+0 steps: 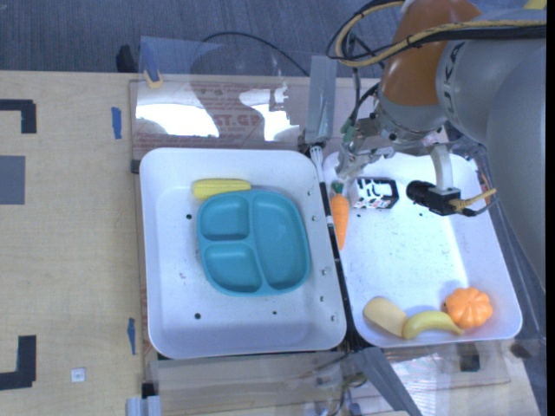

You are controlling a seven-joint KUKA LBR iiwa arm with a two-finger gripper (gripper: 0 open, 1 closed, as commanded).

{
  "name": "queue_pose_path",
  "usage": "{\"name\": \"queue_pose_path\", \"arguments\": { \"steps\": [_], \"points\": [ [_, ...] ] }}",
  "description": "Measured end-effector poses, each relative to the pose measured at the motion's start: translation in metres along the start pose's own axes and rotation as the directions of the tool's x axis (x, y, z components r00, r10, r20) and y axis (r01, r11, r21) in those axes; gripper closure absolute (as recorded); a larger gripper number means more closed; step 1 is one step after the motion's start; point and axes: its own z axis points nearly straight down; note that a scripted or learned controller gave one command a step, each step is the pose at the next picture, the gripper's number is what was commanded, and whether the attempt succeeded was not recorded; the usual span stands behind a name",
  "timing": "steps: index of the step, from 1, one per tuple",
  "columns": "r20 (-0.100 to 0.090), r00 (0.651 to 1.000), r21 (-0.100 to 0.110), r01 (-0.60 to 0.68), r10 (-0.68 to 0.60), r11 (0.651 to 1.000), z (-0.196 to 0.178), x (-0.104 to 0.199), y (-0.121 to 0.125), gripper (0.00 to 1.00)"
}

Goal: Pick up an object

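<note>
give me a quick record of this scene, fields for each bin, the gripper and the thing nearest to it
left bin: blue divided plate; yellow corn cob at the plate's far edge
right bin: carrot along the left wall; small black and white item; pale piece, banana and orange pumpkin at the near end
gripper: over the right bin's far left corner
nearest thing: carrot

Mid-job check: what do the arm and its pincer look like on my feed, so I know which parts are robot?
The arm is a thick, smooth, rounded grey casing, with a glossy orange band above the wrist. Black and yellow cables loop out beside that band. The pincer below the wrist is a small assembly of pale metal with thin wiring around it.
</note>
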Motion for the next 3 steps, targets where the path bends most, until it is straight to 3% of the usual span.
{"name": "queue_pose_path", "arguments": {
  "steps": [1,2,3],
  "points": [
    [0.005,0.994,-0.005,0.113,-0.113,0.994,-0.16,-0.032,0.011,1.0],
    [-0.002,1.0,0.017,-0.024,0.024,1.0,-0.058,0.049,0.018,1.0],
    [0.001,0.988,0.014,-0.156,0.156,0.988,-0.049,0.033,0.019,1.0]
  ]
}}
